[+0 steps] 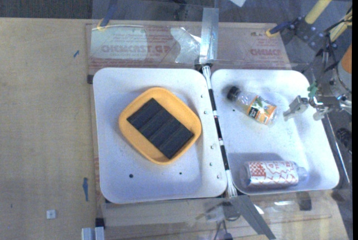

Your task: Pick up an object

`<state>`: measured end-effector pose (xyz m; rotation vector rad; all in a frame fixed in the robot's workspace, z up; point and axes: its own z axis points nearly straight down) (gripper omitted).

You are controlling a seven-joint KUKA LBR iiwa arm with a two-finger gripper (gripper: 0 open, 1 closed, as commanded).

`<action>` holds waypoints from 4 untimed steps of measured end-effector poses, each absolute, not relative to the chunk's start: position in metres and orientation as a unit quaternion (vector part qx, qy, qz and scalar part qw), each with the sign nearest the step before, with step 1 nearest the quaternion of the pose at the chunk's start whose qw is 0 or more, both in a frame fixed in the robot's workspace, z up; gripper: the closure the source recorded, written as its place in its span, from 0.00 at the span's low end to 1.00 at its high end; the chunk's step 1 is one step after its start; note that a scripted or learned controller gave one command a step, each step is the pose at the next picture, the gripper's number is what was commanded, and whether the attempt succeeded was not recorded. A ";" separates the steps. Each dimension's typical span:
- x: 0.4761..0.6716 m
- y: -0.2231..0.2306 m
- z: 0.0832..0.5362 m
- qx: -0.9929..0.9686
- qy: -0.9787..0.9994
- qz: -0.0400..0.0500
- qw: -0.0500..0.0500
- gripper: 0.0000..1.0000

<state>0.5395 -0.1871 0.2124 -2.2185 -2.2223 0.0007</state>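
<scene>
A: Camera view, looking down at a slant. 2 shallow white plastic bins side by side. Left bin (112,177) carries 1 orange rounded-square dish (134,141) with a dark ribbed slab (160,127) lying in it.

B: And the right bin (321,169)?

A: 2 items. 1 small clear bottle with a black cap and an orange label (253,106), lying on its side in the far half, cap toward the divider. 1 clear bottle with a red-and-white patterned label (274,172), lying along the near wall.

B: Gripper?

A: The grey two-finger gripper (305,107) sits at the right bin's far right rim, just beside the orange-label bottle but apart from it. 2 pale tips look spread, nothing between them.

B: So no pick yet. Risks?

A: My judgement: both bottles are round and lying down, so a closing pinch across the curve could roll 1 away or squirt it out. The near bottle hugs the wall, leaving little room for a finger on that side. The gripper is also close to the rim; a descent here might clip it.
</scene>
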 end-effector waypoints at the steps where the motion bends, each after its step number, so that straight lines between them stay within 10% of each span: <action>1: 0.587 -0.172 0.098 -0.586 -0.810 0.000 -0.001 0.00; 2: 0.633 -0.147 0.089 -0.550 -0.835 0.002 -0.003 0.00; 4: 0.651 -0.143 0.090 -0.520 -0.854 0.017 0.001 0.00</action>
